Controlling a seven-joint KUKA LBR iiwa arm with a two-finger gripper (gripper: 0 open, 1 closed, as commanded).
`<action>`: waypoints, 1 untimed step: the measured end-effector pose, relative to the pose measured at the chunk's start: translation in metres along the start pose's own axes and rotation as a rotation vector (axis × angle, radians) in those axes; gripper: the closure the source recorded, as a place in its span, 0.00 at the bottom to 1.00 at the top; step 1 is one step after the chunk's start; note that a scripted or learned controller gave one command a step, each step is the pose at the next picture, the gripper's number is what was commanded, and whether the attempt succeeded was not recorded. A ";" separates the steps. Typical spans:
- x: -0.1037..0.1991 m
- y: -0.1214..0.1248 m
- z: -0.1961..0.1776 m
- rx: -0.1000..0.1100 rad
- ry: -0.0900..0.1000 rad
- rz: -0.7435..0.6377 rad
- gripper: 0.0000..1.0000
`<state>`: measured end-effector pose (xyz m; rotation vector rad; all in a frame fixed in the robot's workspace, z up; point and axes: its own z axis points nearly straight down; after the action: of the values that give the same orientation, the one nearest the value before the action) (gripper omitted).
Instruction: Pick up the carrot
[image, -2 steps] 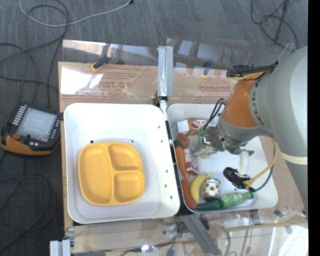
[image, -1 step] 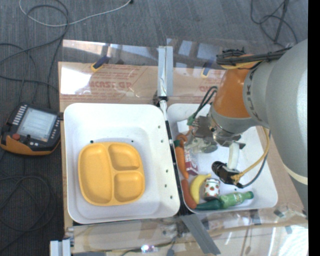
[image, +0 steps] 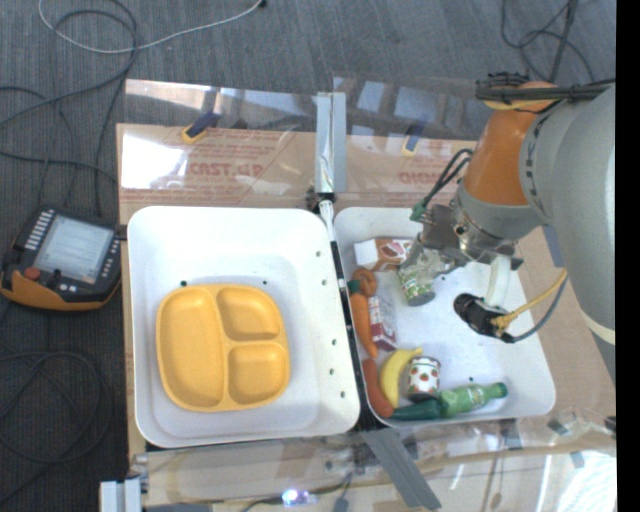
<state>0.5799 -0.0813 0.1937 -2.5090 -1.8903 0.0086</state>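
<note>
The carrot (image: 359, 316) is a long orange piece lying along the left wall of the right bin (image: 520, 345), its top end near a brown-red item (image: 366, 282). My gripper (image: 428, 262) hangs over the upper middle of that bin, to the right of the carrot and apart from it. Just below the gripper sits a clear, greenish object (image: 418, 286); whether the gripper touches it is unclear.
Near the bin's front lie a banana (image: 398, 369), a small spotted cup (image: 425, 375), a green bottle (image: 472, 397) and a reddish-orange piece (image: 376, 388). A red-white packet (image: 391, 250) lies at the back. The left bin (image: 300, 240) holds a yellow divided plate (image: 222, 347).
</note>
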 end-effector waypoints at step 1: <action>-0.057 -0.072 0.013 0.000 0.002 -0.123 1.00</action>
<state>0.4947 -0.1167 0.1809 -2.3868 -2.0397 0.0060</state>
